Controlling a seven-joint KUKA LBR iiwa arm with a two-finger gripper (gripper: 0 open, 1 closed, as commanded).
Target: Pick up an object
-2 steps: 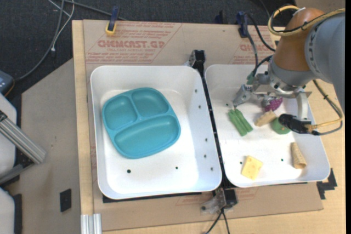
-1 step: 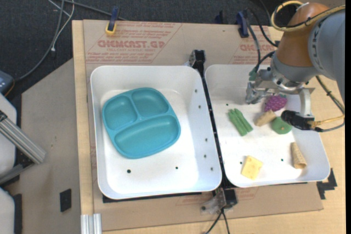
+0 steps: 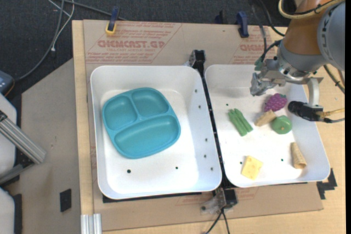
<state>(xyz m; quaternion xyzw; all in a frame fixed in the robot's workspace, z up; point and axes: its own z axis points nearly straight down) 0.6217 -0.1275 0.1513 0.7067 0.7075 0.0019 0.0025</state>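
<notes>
Nearest the camera in the right bin [image 3: 315, 170] lay a yellow cheese wedge [image 3: 252, 167] and, toward the bin's right wall, a tan cone-shaped piece [image 3: 298, 155]. Farther in sat a green bean pod [image 3: 239, 121], a small tan piece [image 3: 266, 118], a green round fruit [image 3: 282, 125] and a purple grape bunch [image 3: 276, 102]; the tan piece, the fruit and the grapes were crowded close together. In the left bin [image 3: 104, 172] a teal divided plate [image 3: 141, 121] rested flat.

Farthest back, the gripper [image 3: 261, 85] hung over the right bin's rear part, just beside the grape bunch and on its far side. Whether its fingers stood apart or together could not be told from this slant, and nothing showed between them.

The grapes looked like the likeliest target, being nearest the tool. To do the pick well, the descent probably should centre on the bunch rather than its edge, with the fingers straddling it on the sides away from the fruit and the tan piece, so that neither neighbour is pinched or nudged. The lumpy bunch may roll if caught off-centre.
</notes>
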